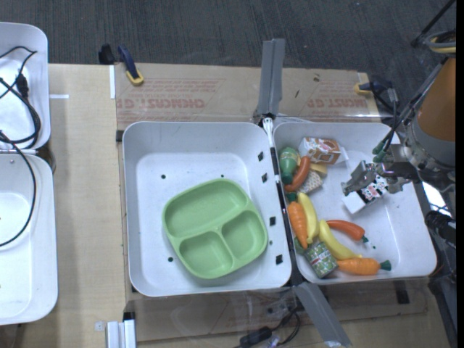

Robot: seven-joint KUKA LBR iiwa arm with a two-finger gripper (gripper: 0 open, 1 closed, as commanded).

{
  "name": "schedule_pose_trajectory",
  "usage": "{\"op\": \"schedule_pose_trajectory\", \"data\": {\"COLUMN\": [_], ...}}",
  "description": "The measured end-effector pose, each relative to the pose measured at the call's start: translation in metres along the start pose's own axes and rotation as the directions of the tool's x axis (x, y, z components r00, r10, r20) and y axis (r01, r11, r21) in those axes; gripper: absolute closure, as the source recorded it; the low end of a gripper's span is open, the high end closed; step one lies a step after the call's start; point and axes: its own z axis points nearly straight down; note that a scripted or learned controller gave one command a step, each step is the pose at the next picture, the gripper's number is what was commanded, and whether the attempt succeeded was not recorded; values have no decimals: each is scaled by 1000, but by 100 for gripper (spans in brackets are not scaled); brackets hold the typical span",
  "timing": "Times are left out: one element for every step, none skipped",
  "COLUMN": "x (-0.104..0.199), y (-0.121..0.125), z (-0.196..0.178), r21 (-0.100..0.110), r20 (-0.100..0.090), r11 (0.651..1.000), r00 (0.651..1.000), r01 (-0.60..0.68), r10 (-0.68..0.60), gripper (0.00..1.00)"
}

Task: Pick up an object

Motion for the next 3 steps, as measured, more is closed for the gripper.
{"op": "schedule_pose_trajectory", "data": {"x": [0,-2,-3], "y": [85,132,133], "z": [103,175,165], "r21": [1,0,-2], "r20": [0,0,1], "r11": [992,995,995], "r00": [992,995,995], "r01": [-128,-100,-104], "r10": [128,100,104], "gripper": [0,0,100]}}
